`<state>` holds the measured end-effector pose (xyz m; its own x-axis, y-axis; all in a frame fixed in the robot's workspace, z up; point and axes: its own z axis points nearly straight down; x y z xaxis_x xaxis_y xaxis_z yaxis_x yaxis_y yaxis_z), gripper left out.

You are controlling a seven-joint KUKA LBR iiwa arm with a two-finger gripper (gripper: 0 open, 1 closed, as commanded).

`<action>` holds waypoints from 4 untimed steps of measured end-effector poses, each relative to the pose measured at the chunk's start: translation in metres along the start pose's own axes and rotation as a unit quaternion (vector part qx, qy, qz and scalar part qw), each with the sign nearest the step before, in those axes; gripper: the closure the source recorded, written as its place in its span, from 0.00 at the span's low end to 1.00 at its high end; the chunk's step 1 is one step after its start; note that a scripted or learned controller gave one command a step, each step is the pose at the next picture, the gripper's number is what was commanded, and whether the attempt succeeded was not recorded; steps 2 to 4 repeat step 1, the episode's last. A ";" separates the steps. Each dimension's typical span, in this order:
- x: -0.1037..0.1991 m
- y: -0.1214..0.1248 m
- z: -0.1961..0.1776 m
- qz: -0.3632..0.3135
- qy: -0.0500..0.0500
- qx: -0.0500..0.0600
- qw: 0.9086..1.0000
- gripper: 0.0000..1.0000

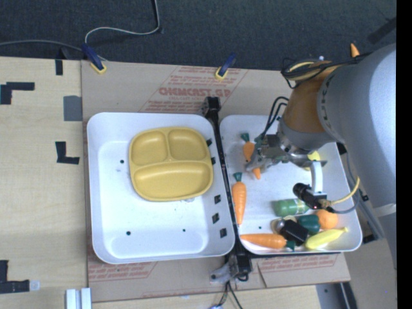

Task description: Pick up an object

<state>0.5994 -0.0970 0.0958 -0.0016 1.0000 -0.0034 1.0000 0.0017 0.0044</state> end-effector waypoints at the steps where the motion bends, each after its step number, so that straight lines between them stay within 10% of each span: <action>1: 0.060 -0.062 -0.089 0.000 0.002 0.003 1.000 1.00; 4: 0.060 -0.062 -0.089 0.000 0.002 0.003 1.000 1.00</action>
